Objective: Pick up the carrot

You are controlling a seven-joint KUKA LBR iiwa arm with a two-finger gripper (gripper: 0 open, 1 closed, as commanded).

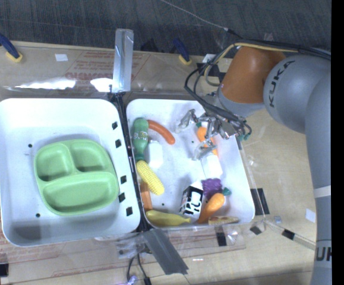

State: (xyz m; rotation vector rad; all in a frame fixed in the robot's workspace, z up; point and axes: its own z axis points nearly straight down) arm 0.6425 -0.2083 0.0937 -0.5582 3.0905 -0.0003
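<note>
1. Dark ribbed matting lies behind a bench covered in clear plastic sheet, and on it two shallow white bins sit side by side; the left white bin (5, 159) carries a light green divided plastic plate (75, 175).
2. From three o'clock the grey arm with its orange band (246, 76) reaches over the right white bin (246, 186), and its metal two-finger gripper (206, 136) hangs over the bin's upper right part.
3. Between the splayed metal fingers (188, 120) I see a small orange object (202, 133), but I cannot tell whether they clamp it or merely stand around it, nor what it is.
4. The orange toy carrot with a green top (215, 202) lies at about six o'clock from the gripper, near the bin's lower right corner, well apart from the fingers.
5. It touches a purple toy vegetable (212, 186) at its twelve o'clock and a black-and-white carton (191, 202) at its nine o'clock.
6. Elsewhere in that bin lie a long orange sausage-shaped toy (161, 132), a green bottle-like toy (139, 133), a yellow corn cob (150, 177) and a yellow banana (166, 218).
7. To do this well, I judge the gripper should travel toward six o'clock, line its fingers across the carrot's narrow width, and descend on the free side away from the carton, so neighbours are not pinched.
</note>
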